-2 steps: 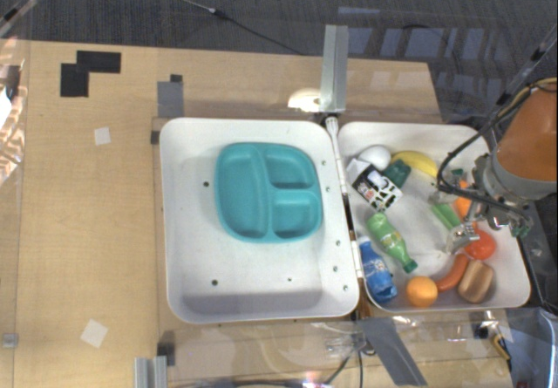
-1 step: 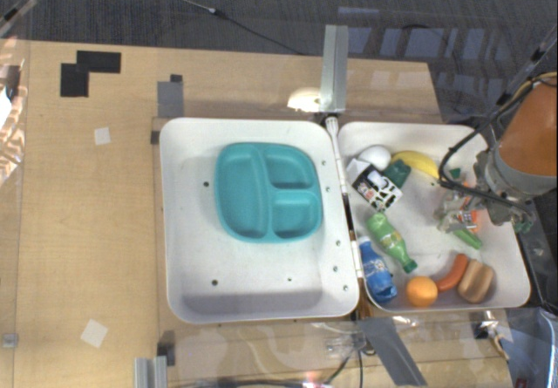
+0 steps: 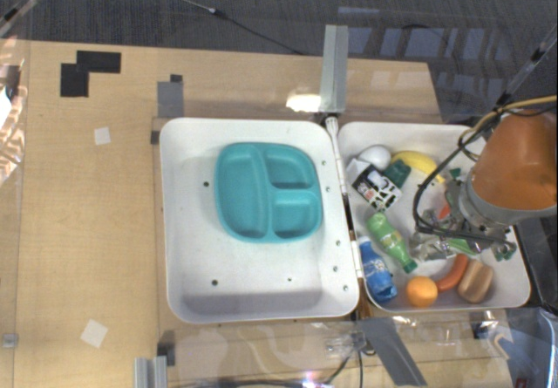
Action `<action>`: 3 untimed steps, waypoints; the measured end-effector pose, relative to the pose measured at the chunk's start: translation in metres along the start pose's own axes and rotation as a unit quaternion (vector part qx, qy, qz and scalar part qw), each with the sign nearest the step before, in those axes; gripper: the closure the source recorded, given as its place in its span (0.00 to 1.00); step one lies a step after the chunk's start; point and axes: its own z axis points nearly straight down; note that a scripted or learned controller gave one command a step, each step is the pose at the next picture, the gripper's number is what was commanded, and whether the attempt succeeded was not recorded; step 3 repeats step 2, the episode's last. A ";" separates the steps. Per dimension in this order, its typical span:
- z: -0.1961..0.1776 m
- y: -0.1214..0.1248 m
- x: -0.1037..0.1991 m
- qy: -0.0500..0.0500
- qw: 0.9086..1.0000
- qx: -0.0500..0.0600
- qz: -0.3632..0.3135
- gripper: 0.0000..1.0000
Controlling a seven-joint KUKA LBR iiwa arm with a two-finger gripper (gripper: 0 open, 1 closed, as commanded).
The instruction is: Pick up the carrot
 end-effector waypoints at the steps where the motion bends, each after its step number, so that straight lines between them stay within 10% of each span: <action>1: -0.025 0.030 -0.012 0.003 0.995 -0.003 0.102 1.00; 2: -0.212 0.027 -0.040 0.000 0.990 -0.001 -0.144 1.00; 3: -0.212 0.027 -0.040 0.000 0.990 -0.001 -0.144 1.00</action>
